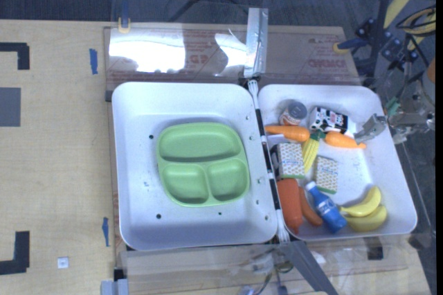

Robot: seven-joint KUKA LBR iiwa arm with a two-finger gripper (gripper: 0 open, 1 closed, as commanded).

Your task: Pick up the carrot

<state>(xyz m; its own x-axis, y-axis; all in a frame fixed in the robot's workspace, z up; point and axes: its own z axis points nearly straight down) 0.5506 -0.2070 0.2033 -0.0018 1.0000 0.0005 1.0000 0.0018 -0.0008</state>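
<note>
at the right bin's (405, 172) far edge, my gripper (372, 126) hovers just beside the carrot (340, 140); i cannot tell its state. the approach step is in hand; next i must descend squarely over the carrot.

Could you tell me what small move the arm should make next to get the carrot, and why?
Probably shift the gripper a little toward the bin's middle and lower it over the nearer carrot. The gripper sits at the right bin's far right rim, just beside that carrot's tip and not yet over its body. A second carrot lies further left, by the corn cob.
</note>
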